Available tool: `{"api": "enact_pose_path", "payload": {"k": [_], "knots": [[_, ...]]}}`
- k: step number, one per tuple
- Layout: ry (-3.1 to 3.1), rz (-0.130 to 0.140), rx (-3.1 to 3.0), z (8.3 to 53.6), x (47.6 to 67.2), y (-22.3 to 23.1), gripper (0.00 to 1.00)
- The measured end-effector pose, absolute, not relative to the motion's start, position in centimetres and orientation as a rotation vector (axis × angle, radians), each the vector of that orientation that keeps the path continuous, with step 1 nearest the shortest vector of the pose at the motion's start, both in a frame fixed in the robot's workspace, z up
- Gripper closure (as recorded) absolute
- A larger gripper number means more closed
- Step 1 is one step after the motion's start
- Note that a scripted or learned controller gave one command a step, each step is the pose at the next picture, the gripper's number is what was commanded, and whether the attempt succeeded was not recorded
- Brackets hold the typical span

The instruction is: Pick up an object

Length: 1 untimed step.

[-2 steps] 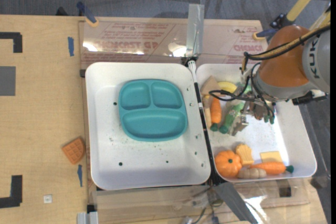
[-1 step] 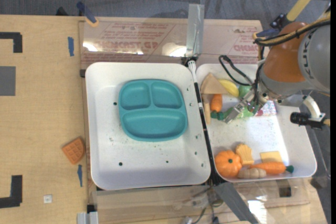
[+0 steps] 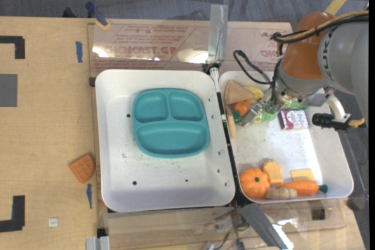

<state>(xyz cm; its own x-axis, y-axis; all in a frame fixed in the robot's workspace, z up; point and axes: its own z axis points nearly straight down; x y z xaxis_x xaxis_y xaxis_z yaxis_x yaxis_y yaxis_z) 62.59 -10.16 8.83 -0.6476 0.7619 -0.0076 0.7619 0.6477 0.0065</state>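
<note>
Camera view puts our tool (image 3: 253, 112) low in the right bin (image 3: 334, 155), at its upper left corner among toy food: an orange piece (image 3: 241, 107), a tan wedge (image 3: 237, 91). We cannot tell its grip state. A pumpkin (image 3: 255, 182) and carrot (image 3: 302, 187) lie near the front wall. A teal divided plate (image 3: 170, 122) sits in the left bin (image 3: 117, 173).

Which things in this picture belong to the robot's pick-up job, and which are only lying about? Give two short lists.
Belonging to the job:
gripper, low in the right bin
toy pumpkin
toy carrot
tan wedge
small purple packet

Lying about:
teal divided plate in the left bin
waffle toy on the bench, outside both bins
</note>
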Motion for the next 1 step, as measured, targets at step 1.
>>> {"api": "enact_pose_path", "payload": {"k": [1], "knots": [[2.793, 0.003, 1.434, 8.83, 63.21, -10.17, 0.00]]}}
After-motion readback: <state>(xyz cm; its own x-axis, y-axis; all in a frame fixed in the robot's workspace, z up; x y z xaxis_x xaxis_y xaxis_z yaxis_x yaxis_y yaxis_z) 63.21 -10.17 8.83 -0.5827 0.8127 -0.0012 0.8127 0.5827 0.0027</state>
